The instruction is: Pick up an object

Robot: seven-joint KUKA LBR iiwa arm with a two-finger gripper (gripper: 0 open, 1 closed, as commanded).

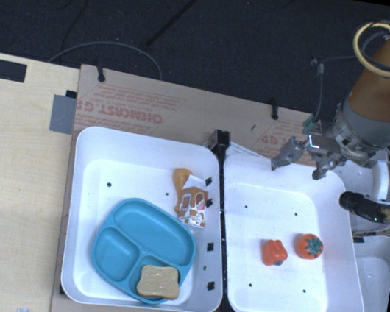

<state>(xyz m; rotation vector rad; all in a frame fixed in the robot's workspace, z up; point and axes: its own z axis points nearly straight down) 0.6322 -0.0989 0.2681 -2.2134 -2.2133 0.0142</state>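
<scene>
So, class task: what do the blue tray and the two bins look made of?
Blue tray: probably moulded plastic, matte, judging by its even colour and rounded compartment walls. Left bin and right bin: likely thin white plastic, slightly glossy, with smooth rounded rims.

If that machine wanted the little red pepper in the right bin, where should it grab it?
Probably from straight above, closing the pincer across the narrow sides of the red pepper. It is small and rounded, lies low on the floor of the right bin, and has open space on each side; the tomato sits apart from it. The pincer's fingers look spread over the bin's far rim.
</scene>
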